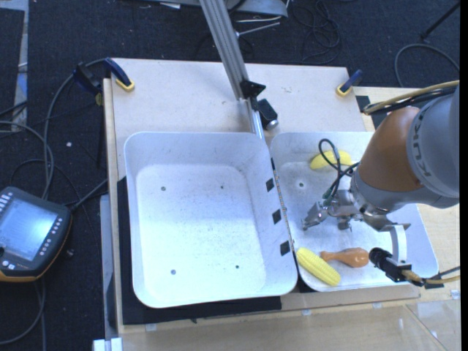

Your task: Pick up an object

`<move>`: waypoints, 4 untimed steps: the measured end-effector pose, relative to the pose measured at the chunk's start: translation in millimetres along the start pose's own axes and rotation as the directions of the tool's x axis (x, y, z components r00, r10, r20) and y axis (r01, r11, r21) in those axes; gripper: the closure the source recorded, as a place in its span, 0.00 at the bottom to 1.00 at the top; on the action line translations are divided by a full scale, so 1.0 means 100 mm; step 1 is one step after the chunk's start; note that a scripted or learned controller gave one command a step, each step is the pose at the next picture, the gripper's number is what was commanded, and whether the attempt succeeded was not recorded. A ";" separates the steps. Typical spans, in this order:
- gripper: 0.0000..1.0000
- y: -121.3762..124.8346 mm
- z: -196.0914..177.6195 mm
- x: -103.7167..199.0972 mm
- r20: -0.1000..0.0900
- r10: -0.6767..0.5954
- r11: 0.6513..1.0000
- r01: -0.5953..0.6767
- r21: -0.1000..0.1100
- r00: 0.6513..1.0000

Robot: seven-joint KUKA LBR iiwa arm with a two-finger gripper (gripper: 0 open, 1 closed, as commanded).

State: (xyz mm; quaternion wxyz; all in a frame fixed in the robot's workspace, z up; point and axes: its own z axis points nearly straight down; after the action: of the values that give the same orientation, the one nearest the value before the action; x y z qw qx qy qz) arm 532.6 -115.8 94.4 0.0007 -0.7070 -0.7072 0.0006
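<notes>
- Corn (319, 266) lies at the right bin's (292, 168) front edge, just beside an orange drumstick (346, 257); a yellow banana (327, 159) sits near the back.
- Gripper (327, 214) hangs low in that bin; jaws' state unclear.
- Left bin (146, 152) on wooden table (190, 97); dark carpet, cables, pendant (29, 231).
- Arm hides part of the right bin.

You could not tell how the gripper (322, 216) stood. The arm (409, 159) hid much of the right bin (292, 159) and part of a yellow object (327, 161), and ran off the right edge.
</notes>
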 end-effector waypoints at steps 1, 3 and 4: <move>1.00 0.01 -0.11 0.00 0.000 0.000 1.000 0.000 -0.003 1.000; 1.00 -0.02 -1.24 0.03 0.001 0.000 1.000 0.000 -0.006 1.000; 1.00 0.04 -1.34 0.50 -0.001 -0.004 1.000 0.004 -0.003 1.000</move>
State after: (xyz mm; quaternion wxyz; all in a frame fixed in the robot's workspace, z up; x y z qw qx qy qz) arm 536.7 -66.0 228.7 0.0000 -0.7055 -0.7087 -0.0007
